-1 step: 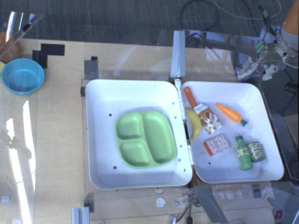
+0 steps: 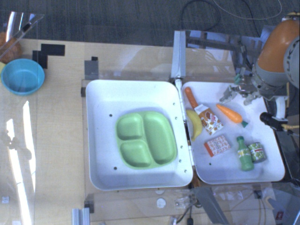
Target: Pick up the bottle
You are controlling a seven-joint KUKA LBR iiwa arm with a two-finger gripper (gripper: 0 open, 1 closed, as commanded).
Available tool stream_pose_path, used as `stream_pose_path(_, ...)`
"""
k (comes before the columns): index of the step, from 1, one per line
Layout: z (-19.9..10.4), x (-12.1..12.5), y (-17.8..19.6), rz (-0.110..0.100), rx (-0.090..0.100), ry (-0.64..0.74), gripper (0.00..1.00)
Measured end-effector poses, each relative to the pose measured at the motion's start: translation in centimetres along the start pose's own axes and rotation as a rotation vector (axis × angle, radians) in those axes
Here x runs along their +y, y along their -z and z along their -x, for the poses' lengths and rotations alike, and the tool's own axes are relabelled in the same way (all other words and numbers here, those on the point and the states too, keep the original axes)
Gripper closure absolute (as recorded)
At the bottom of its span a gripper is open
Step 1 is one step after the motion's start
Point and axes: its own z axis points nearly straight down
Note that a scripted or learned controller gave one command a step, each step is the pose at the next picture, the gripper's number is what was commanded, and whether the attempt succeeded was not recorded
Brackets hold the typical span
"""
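Observation:
The bottle (image 2: 243,153) is small and green with a label, and it lies near the front of the right bin (image 2: 276,172), right beside a green can (image 2: 257,152). My gripper (image 2: 239,95) hovers over the back right part of that bin, well behind the bottle, with an orange carrot (image 2: 229,114) in between. Its fingers are spread open with nothing between them.
The right bin also holds a second carrot (image 2: 190,96), a banana (image 2: 194,124) and two small cartons (image 2: 210,119) (image 2: 217,145). A green divided plate (image 2: 145,138) lies in the left bin (image 2: 101,107). A blue bowl (image 2: 22,76) stands on the bench at far left.

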Motion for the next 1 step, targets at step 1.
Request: stream_pose_path(1, -0.79, -5.23, -2.88, 0.027, -0.011, 0.153, 0.00)
